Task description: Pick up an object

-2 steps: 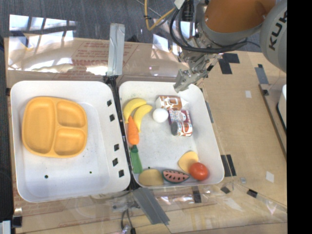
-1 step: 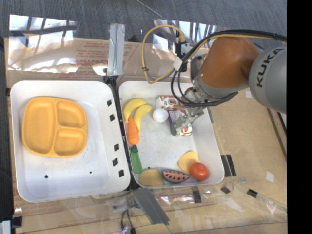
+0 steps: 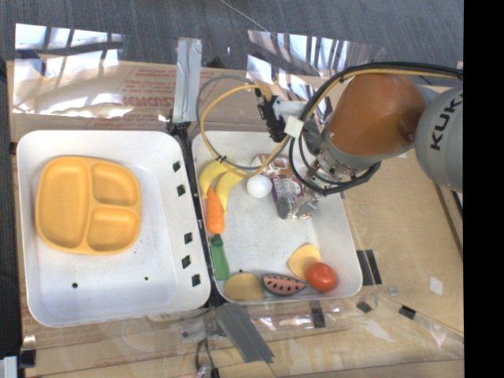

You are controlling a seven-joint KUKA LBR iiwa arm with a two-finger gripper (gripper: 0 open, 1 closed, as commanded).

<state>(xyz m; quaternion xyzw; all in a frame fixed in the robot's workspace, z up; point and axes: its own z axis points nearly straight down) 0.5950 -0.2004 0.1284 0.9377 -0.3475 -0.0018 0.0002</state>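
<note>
The arm [image 3: 370, 116], grey with an orange band, was seen reaching over the right bin [image 3: 335, 242]; the letters "KU" could be read on its grey housing at the right. Red printing was visible on the cardboard [image 3: 142, 93] behind the bins, too faint to be read. The left bin [image 3: 47, 290] was occupied by a yellow divided plate [image 3: 87, 205] towards its left side. The gripper [image 3: 294, 205] was lowered near the middle of the right bin, just right of a white ball [image 3: 258, 186]; whether its fingers were wide or narrow could not be told. A banana [image 3: 216, 181], a carrot [image 3: 215, 211] and a green piece [image 3: 219, 260] were ranged along that bin's left edge. Along its front edge a yellow piece [image 3: 244, 287], a watermelon slice [image 3: 283, 284], a lemon wedge [image 3: 304, 258] and a tomato [image 3: 321, 276] were found.
</note>
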